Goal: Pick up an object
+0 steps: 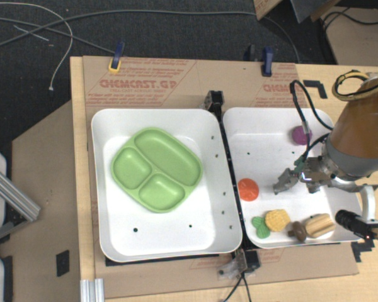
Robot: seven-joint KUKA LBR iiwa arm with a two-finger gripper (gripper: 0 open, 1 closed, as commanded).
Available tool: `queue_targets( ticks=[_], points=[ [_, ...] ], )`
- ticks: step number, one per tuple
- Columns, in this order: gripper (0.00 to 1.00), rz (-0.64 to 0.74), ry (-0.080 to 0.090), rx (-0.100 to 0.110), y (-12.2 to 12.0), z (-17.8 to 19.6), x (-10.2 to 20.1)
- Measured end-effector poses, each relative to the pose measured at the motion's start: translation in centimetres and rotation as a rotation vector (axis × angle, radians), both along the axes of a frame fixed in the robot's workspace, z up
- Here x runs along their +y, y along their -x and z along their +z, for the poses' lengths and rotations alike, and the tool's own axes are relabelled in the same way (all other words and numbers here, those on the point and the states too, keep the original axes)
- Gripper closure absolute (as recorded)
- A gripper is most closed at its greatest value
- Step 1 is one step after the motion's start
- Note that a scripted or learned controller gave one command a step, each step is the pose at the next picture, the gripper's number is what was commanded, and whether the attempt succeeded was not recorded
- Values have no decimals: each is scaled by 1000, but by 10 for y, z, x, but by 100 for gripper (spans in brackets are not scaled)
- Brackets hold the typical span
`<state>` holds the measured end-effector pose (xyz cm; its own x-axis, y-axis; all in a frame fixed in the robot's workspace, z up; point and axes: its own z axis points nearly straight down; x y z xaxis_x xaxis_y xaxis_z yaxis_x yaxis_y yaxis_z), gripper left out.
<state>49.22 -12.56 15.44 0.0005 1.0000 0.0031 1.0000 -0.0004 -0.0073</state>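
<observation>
Nearest object: an orange ball (pixel 248 190) on the floor of the right bin (pixel 264 134), just beside the gripper's tip on the side away from the arm and a touch toward the bin's front edge
Key relation: the gripper (pixel 285 182) points from the arm toward the divider between the bins, and the ball lies a short way ahead along that same line; being round, it has no long axis to line up with
Other candidates: a yellow corn piece (pixel 277 219) and a green piece (pixel 261 226) touching it sit in front of the gripper, nearer the bin's front wall; a brown and tan object (pixel 312 226) lies back under the wrist, its long axis running roughly along that front wall; a purple object (pixel 299 134) sits behind the gripper toward the bin's far wall, partly crossed by a black cable
Gripper state: its fingers look slightly parted, with bare bin floor at the tip; nothing is held and nothing is touched
Judged next move: a short advance and drop toward the ball, which may roll if nudged
Farther off: the left bin (pixel 113 231) beyond the divider holds a green divided plate (pixel 156 168), well apart from the gripper
</observation>
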Motion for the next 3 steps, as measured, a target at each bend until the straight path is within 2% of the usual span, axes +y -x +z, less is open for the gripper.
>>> queue_targets(
  ticks=[1, 2, 3],
  points=[
    [0, -1, 0, 0, 3, -44, -4],
    [0, 0, 0, -2, 3, -71, -3],
    [100, -1, 1, -7, 2, -59, -3]
  ],
)
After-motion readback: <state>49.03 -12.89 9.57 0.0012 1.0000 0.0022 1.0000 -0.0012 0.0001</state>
